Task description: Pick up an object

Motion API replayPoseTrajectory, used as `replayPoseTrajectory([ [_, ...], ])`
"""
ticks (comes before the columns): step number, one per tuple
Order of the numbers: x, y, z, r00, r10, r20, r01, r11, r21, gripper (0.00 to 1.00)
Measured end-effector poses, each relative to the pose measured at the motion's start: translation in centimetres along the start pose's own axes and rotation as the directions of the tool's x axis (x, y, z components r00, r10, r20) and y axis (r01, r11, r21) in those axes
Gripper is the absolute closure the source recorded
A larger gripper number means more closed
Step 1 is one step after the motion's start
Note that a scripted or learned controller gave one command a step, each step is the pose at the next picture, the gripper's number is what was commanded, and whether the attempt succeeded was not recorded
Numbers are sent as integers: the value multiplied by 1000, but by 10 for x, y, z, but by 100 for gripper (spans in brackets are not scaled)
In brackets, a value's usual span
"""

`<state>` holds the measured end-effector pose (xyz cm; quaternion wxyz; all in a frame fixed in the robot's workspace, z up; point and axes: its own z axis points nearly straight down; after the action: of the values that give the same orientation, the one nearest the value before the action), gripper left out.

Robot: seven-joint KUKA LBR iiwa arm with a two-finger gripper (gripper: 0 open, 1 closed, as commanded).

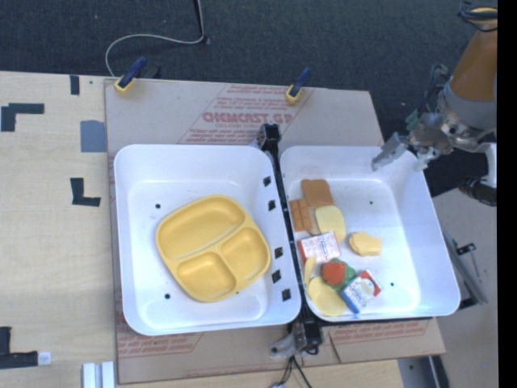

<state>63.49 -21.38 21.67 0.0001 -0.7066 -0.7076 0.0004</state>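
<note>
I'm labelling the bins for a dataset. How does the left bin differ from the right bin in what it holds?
The left bin holds one large yellow divided plate, lying alone at its middle. The right bin holds a heap of many small food items crowded against its left wall, and the gripper sits above its far right corner. Both bins are shallow and white.

Dark blue-grey carpet floor (323,23) at top, w/ thin black cable (166,40) looping across. Light wood worktop (48,241) w/ black tape marks (23,115); brown cardboard sheet (242,115) on it, held by 2 yellow-blue clamps (129,78).
</note>
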Motion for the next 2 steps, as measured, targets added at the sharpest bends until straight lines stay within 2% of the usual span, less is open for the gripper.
replayPoseTrajectory([
  [1, 63, -37, 118, 1000, 0, 0, 0, 1000, -9, 0],
  [2, 111, -97, 128, 1000, 2, 2, -2, 1000, -9, 0],
])
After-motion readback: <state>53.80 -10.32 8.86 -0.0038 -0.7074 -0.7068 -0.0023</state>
